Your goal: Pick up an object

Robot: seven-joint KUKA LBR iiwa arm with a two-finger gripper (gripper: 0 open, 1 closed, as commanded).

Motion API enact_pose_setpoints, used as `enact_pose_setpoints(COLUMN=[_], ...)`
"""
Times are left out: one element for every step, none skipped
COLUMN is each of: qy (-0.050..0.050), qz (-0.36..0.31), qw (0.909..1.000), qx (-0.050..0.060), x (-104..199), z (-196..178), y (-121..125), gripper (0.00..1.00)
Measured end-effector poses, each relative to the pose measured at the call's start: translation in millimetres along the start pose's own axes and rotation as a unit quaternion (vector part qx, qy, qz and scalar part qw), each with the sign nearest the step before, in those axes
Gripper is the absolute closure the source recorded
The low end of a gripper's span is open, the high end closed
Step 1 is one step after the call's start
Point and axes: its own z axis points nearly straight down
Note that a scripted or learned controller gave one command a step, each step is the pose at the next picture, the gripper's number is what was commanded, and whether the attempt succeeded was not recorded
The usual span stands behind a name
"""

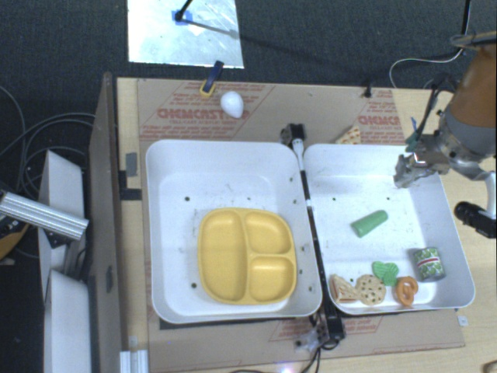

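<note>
The right bin (435,200) holds a green cylinder (369,223) near its middle. Along its front edge lie a sandwich wedge (342,288), a round cookie (371,290), a green leafy piece (384,270), a pretzel (405,289) and a small green can (428,263). My gripper (405,174) hangs over the back right part of that bin, up and to the right of the green cylinder. Nothing shows between its fingers.
The left bin (178,177) carries a yellow divided plate (247,255). Behind the bins, on the cardboard, lie a white egg-shaped ball (232,103), a blue and yellow marker (210,79) and a cracker (350,136). A black clamp (294,135) sits between the bins.
</note>
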Motion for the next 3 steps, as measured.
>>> enact_pose_setpoints(qy=[0.001, 0.002, 0.001], qz=[-0.002, -0.005, -0.004], qw=[1.0, 1.0, 1.0], qx=[0.001, 0.001, 0.001], x=[-3.9, 18.6, 17.6], z=[6.5, 22.6, 22.2], y=[-27.0, -39.3, -39.5], gripper=[1.0, 1.0, 0.0])
